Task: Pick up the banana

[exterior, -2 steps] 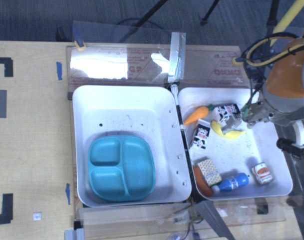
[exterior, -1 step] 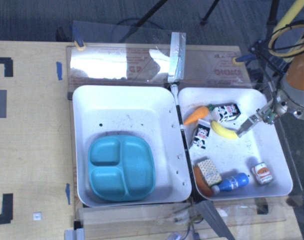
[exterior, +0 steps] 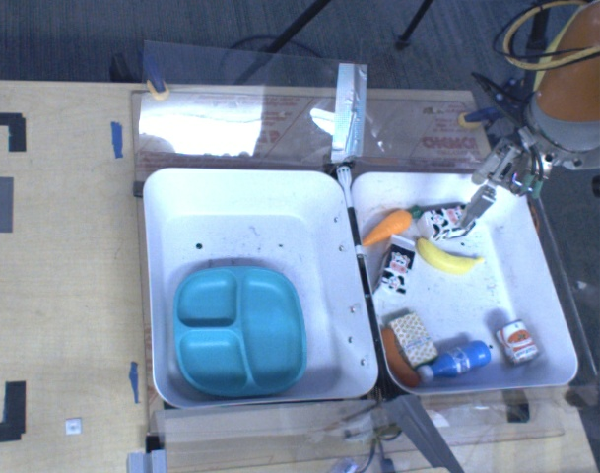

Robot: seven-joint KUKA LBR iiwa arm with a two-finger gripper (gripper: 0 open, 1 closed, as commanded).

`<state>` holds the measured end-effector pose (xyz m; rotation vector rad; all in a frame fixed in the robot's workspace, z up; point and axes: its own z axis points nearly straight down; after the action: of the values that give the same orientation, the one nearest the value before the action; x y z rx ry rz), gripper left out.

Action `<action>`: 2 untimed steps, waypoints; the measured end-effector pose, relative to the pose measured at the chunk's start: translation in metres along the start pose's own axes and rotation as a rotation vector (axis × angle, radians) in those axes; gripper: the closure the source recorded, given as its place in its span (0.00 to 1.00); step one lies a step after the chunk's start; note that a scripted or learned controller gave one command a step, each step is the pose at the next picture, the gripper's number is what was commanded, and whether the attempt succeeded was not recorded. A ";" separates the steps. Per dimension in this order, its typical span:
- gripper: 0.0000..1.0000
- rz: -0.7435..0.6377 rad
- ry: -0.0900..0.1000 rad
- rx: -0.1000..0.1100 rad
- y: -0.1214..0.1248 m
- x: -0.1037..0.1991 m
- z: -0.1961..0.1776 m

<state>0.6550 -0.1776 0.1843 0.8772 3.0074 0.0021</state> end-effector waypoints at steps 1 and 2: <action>0.00 -0.250 -0.001 -0.001 0.013 0.036 -0.107; 0.00 -0.250 0.000 0.000 0.013 0.036 -0.107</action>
<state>0.6309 -0.1474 0.2913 0.4953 3.0926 0.0009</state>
